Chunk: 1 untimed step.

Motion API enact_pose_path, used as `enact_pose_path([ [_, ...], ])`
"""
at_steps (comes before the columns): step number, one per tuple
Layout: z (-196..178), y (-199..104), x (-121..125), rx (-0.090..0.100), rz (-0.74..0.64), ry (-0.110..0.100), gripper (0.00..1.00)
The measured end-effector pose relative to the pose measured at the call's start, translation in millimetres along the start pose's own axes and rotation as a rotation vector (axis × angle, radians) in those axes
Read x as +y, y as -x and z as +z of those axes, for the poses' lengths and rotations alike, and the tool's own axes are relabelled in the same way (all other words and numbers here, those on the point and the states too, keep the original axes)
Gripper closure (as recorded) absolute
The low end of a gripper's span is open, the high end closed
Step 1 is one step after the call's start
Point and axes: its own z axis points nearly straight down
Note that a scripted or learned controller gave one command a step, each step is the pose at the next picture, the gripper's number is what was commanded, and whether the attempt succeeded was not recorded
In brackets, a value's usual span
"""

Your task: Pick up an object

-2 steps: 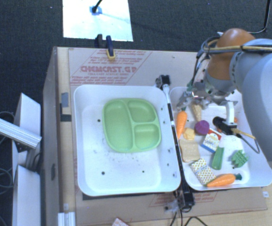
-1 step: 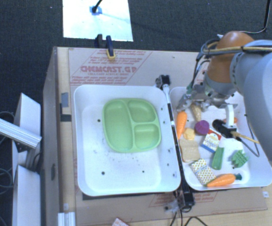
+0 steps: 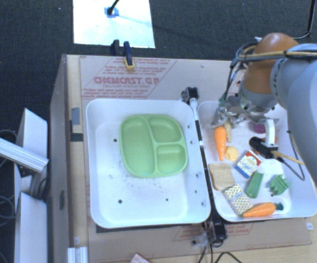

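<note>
The arm reached in from the right, its tool (image 3: 224,119) low over the far left part of the right bin (image 3: 306,201), just above the upper carrot (image 3: 220,142). I could not tell how the tool stood.

That carrot lay lengthwise near the bin's left wall. Nearer lay a bread slice (image 3: 222,175), a checkered block (image 3: 238,199) and a second carrot (image 3: 260,209). A red-and-white box (image 3: 247,163), a green piece (image 3: 254,184) and a broccoli-like piece (image 3: 279,184) lay to the right.

The left bin (image 3: 103,201) held a green divided plate (image 3: 152,145). Both bins sat on the worktop (image 3: 142,78).
</note>
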Motion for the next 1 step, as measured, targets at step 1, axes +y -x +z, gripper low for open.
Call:
enact_pose_path([
  [1,-126.4,-46.8,-48.0,0.001,0.000,0.001,1.00],
])
